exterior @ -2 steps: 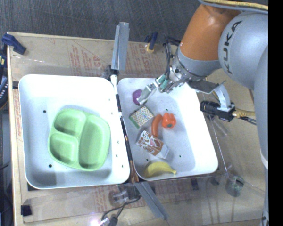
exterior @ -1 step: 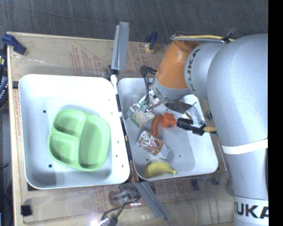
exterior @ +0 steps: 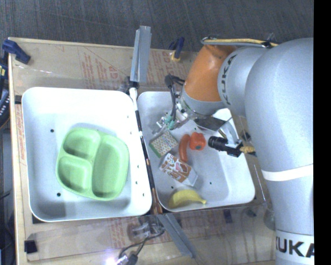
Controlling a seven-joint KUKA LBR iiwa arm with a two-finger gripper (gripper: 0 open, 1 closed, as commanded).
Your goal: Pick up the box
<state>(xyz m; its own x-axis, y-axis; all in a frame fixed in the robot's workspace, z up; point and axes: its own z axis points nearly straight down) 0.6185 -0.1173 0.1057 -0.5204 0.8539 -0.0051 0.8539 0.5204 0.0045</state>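
The gripper [exterior: 169, 120] is hanging over the far left part of the right bin [exterior: 240, 189]; whether it is open or closed, I cannot tell. The box [exterior: 176, 168] is lying flat mid-bin, between a carrot [exterior: 185, 147] and a banana [exterior: 186, 199].

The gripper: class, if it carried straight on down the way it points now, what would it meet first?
Probably the box, which lies just below the gripper in the right bin; depth is hard to judge from this slanted view.
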